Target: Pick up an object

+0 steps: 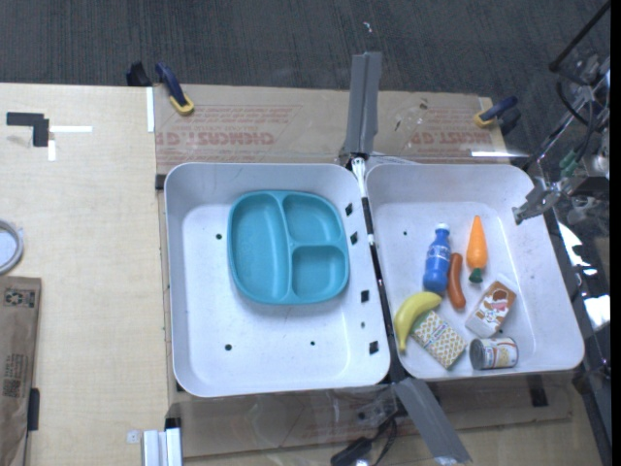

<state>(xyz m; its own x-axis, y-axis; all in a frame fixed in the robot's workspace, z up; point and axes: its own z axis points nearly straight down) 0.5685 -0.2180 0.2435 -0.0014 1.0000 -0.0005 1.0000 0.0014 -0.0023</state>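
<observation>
The things to pick from lie in the right bin (543, 352), crowded toward its near right part. A blue bottle (438, 257) with a white cap lies on its side, with a red sausage-like piece (456, 280) just beside it and an orange carrot (475, 244) a little further right; a small green bit sits at the carrot's lower end, too small to name. Nearer the front edge a yellow banana (413, 316) curves against a patterned packet (439, 340), whose print is too blurred to read. To the right of these lie a small white carton (492, 308) with a red and brown picture and a tin can (494, 354) on its side, its label unreadable.

The left bin (189, 289) holds a teal divided plate (288, 249) with three compartments, lying flat near the bin's middle.

The arm (582, 115) shows as dark struts and cables at the right edge, cut off by the frame, so its pose is hard to follow. A grey pointed part, apparently the tool (532, 206), hangs at the right bin's far right rim, well apart from all the objects. Whether the tool is open or closed I cannot tell, and nothing can be made out in its grip.

Both bins rest on a counter (78, 221) of pale wood, with brown cardboard behind them held by blue and yellow clamps (173, 87).
</observation>
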